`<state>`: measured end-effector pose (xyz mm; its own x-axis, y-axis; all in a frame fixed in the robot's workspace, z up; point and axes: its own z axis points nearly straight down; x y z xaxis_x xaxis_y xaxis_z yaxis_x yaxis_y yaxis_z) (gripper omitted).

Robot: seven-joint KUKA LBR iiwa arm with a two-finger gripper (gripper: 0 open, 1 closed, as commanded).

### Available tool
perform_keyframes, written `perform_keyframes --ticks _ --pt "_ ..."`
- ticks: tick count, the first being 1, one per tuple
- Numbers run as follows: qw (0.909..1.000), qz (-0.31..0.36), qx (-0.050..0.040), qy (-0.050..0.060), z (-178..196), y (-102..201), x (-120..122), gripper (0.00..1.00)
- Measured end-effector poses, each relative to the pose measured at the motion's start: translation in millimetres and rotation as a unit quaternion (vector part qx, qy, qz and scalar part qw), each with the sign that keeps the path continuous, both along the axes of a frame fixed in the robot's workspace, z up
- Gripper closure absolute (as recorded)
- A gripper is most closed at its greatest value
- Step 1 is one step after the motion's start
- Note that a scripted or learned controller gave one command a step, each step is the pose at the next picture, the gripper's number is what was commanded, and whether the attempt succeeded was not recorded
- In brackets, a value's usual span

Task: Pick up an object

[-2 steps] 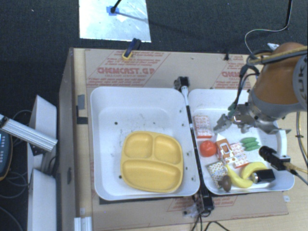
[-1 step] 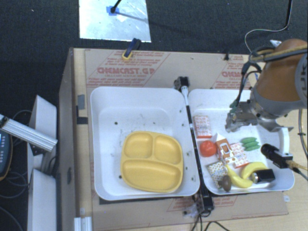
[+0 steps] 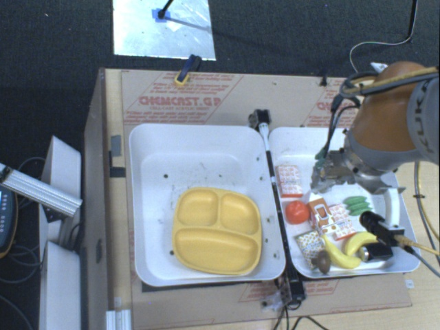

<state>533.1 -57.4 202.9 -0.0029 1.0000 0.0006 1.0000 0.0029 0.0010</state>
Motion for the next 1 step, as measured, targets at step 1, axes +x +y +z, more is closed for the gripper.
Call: perform_keyframes --ticks 1 --pt "1.0000 0.000 0.0000 0.000 -18.2 26.1 2.4 1.00"
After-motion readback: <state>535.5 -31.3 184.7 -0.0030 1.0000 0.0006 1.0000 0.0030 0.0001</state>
